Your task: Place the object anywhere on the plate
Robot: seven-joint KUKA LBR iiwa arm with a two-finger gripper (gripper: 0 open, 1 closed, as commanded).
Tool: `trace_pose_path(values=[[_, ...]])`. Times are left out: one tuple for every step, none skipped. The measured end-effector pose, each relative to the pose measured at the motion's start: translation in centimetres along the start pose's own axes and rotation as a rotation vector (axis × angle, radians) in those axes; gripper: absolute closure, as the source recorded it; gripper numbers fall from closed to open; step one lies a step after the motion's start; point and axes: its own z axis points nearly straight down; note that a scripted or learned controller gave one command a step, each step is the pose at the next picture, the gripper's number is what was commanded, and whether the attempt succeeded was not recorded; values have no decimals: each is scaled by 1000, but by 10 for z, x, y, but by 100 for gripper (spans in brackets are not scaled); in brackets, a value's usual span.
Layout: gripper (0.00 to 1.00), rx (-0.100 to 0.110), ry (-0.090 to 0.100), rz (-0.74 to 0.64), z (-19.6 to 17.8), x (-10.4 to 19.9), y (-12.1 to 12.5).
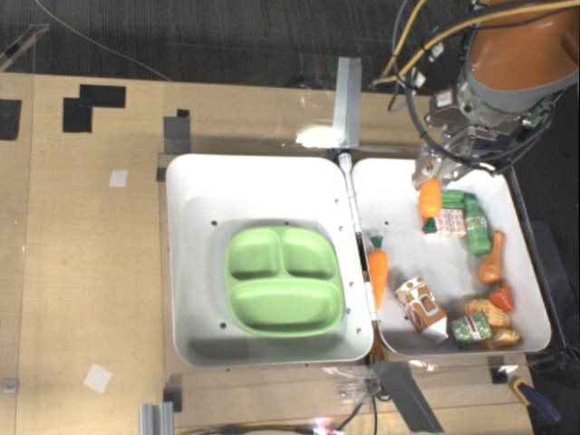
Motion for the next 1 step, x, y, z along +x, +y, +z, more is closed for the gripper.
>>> trace_pose_path(values=[[100,-2,0,-101,16,-55,44]])
